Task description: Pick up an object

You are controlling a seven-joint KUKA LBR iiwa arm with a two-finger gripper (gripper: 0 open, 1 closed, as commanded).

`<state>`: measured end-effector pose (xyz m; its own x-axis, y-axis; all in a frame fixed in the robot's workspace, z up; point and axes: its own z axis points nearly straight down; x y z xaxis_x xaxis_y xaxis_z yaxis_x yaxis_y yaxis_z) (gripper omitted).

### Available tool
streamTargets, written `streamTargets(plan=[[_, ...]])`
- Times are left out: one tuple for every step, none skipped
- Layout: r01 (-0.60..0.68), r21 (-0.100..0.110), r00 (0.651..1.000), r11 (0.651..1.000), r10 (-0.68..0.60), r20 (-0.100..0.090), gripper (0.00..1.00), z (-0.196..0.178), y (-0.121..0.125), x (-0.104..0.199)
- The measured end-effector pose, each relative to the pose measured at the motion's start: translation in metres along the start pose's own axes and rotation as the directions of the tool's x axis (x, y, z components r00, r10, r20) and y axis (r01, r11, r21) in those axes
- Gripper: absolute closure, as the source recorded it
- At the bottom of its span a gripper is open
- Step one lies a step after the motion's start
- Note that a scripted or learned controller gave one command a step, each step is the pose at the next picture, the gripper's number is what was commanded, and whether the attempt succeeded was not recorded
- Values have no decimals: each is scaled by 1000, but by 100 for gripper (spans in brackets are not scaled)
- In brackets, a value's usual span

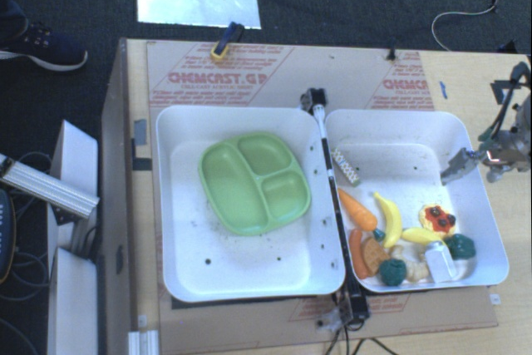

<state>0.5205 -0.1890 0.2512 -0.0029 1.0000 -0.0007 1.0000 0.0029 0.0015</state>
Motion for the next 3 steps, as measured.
streamTargets(plan=[[-2,1,1000,1000,2,-1,0,85,-32,-3],[-3,-12,1000,1000,3,4,0,153,-30,40],[0,0,1000,1000,0,-1,0,167,-24,91]])
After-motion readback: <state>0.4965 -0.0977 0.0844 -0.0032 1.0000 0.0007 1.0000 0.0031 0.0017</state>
